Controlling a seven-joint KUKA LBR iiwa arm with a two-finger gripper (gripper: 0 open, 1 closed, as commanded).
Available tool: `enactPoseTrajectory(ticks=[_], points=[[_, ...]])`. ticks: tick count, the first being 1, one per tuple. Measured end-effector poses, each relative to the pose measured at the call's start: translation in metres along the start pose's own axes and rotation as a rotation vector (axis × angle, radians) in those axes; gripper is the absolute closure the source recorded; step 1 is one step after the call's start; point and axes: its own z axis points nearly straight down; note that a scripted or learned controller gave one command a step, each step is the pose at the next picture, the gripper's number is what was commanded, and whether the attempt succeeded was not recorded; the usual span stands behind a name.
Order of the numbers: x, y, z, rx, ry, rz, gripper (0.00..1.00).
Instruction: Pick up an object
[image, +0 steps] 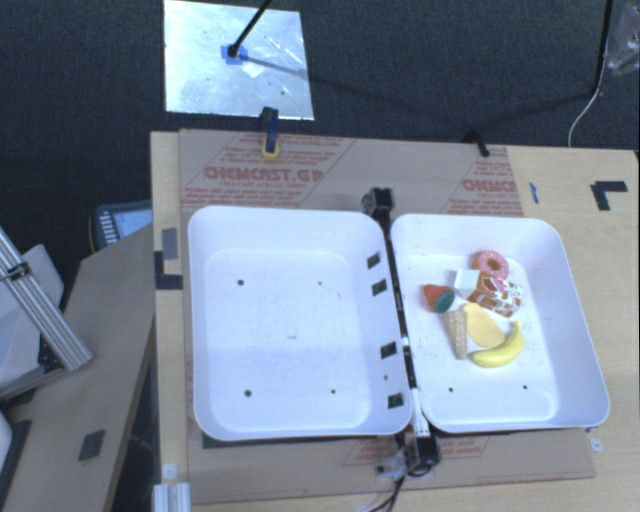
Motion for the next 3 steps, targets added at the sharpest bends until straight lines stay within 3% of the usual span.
enactPoseTrajectory(ticks=[1,2,3], points=[[0.000,0.000,0.001,0.001,0.000,0.000,0.00],[-0.078,-0.003,0.026,0.012,0.002,0.017,0.00],[-0.072,-0.001,0.012,0.004,0.001,0.005,1.00]])
